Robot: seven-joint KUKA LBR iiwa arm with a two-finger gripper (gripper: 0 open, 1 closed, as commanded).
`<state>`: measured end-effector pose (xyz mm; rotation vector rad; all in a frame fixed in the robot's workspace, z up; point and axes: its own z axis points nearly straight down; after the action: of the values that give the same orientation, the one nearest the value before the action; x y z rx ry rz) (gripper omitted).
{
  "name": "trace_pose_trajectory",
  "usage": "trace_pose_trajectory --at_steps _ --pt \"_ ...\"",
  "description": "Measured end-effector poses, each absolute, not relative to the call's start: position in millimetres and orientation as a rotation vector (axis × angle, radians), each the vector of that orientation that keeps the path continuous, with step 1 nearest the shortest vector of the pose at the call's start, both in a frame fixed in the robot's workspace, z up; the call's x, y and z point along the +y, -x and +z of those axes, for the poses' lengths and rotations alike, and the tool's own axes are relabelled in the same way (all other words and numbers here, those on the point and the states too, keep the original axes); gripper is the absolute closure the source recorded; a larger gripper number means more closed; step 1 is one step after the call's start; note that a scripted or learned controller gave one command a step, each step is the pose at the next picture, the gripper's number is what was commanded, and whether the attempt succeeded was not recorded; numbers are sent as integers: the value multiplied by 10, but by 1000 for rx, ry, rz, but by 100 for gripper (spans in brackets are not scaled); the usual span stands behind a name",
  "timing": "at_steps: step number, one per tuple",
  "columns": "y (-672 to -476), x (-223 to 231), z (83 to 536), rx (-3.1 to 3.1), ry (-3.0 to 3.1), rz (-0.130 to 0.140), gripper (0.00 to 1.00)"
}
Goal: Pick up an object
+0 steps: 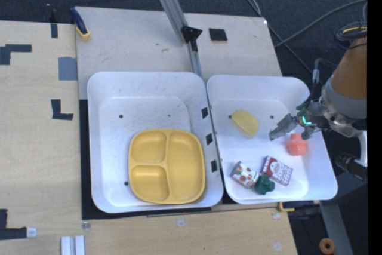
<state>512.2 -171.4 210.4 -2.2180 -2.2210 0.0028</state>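
A small pink-red lump (296, 145) lies in the right bin (256, 85), close against its right wall, just below the gripper (290, 126) and touching nothing else. The gripper's fingers (280, 129) stand spread apart with nothing between them, one pointing left toward a pale yellow lemon-like piece (245, 122) that rests just beyond its tip. Farther below the fingers, a red-and-white carton (278, 170), a smaller printed packet (243, 174) and a dark green bit (264, 186) cluster near the bin's front edge. Well to the left of the fingers, the left bin (107, 98) holds a yellow divided plate (167, 165).
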Motion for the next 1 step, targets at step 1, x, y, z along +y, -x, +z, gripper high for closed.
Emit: trace_pose_trajectory --at_steps 1 --pt "-5125 -1714 2108 -2222 2218 2 0"
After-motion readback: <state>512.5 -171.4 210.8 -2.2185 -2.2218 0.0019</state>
